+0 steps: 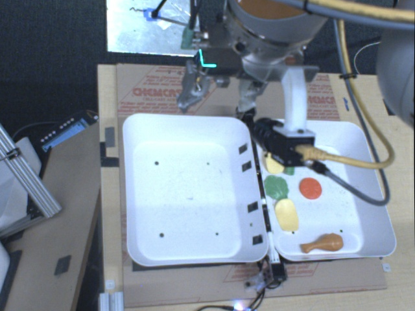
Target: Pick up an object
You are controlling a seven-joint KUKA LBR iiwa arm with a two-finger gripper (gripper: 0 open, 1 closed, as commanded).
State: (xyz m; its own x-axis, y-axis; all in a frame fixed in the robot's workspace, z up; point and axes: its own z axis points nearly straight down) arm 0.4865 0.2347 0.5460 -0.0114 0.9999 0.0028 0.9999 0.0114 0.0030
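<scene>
Gripper [217, 96] hangs above the left bin's [188, 238] far rim, jaws spread, gripping nothing. Toy foods, including a drumstick [322, 243], lie well apart in the right bin [376, 225].

This was a robot lab. Two white bins [188, 193] sat on printed cardboard [155, 86] laid over the worktop, with cables [350, 161] trailing across the right bin. Left of the bins stood an aluminium frame rail [29, 180]; behind them lay a foil-like sheet [146, 18].
</scene>
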